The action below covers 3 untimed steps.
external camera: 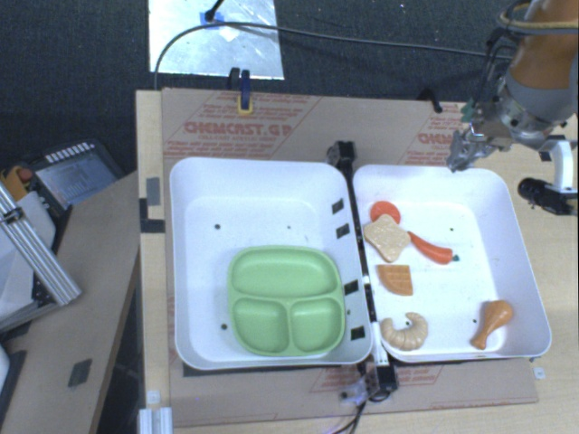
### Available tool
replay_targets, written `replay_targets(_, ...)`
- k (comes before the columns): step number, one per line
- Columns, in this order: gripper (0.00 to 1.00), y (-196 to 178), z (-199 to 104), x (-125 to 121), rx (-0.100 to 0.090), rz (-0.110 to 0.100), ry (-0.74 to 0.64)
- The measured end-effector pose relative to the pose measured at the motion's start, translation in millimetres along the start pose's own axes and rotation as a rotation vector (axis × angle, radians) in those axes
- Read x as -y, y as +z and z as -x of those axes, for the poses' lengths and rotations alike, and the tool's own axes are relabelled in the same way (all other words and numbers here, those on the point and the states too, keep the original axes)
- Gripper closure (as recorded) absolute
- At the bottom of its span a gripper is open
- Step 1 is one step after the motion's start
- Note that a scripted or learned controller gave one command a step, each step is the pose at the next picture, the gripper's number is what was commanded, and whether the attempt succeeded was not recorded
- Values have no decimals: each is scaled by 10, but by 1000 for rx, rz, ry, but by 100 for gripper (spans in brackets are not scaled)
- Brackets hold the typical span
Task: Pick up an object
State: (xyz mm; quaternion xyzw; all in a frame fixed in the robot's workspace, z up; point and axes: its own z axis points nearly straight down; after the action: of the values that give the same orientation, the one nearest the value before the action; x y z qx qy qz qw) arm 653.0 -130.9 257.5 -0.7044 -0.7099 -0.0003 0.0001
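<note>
nothing is picked yet from my end: the grey two-finger gripper (460, 156) hangs above the right white bin's (516, 233) far rim, carrying nothing; the orange plastic carrot (431, 249) lies inside.

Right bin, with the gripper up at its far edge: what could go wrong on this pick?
1. The bread slice, tomato and carrot lie touching or nearly so, so a grasp there may nudge neighbours.
2. The gripper hangs at the right bin rim; a straight descent could clip the wall.
3. The drumstick lies near the wall, leaving little finger room.
</note>
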Motion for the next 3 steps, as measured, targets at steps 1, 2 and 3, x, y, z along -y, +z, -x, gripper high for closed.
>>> replay_targets(1, 100, -55, -499, 71, 0, 2, -1)
replay_targets(2, 100, 109, -1039, 192, -1, 0, -1)
replay_targets(3, 100, 119, -1496, 338, 0, -1, 0)
